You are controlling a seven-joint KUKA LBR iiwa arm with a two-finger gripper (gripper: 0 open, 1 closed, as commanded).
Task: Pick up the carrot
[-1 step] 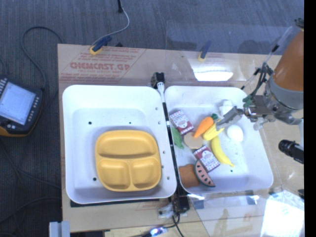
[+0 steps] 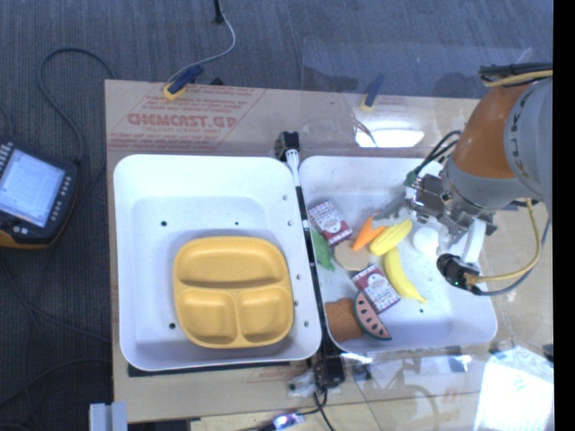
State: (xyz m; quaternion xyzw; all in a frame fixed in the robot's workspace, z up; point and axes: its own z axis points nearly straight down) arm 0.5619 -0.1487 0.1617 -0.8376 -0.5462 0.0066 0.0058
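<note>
- Hanging over the right bin [image 2: 485, 329], at its far right side: gripper [image 2: 435, 223], below the grey wrist and orange band of the arm [image 2: 503, 146].
- Cannot tell whether open or closed; tips lost against the white bin floor and the wrist hardware.
- Nothing seen clamped in it.
- Just left of the gripper, near but apart from it: carrot [image 2: 364, 233], orange, lying tilted on the bin floor.
- Touching the carrot on the side nearer the gripper: a short yellow piece [image 2: 393, 236], lying aslant.
- Below and slightly left of the gripper: banana [image 2: 406, 278], running down toward the near wall.
- Further left of the carrot: red-and-white carton [image 2: 329, 221], close to the bin's left wall.
- Beside the banana, on the side away from the gripper: second red-and-white carton [image 2: 375, 287].
- Near the bin's front wall, well below the gripper: watermelon slice [image 2: 374, 317], with a brown cylinder [image 2: 341, 315] touching its left.
- Far left of the gripper, across the divide: left bin [image 2: 126, 241], holding a yellow divided plate [image 2: 234, 290].
</note>
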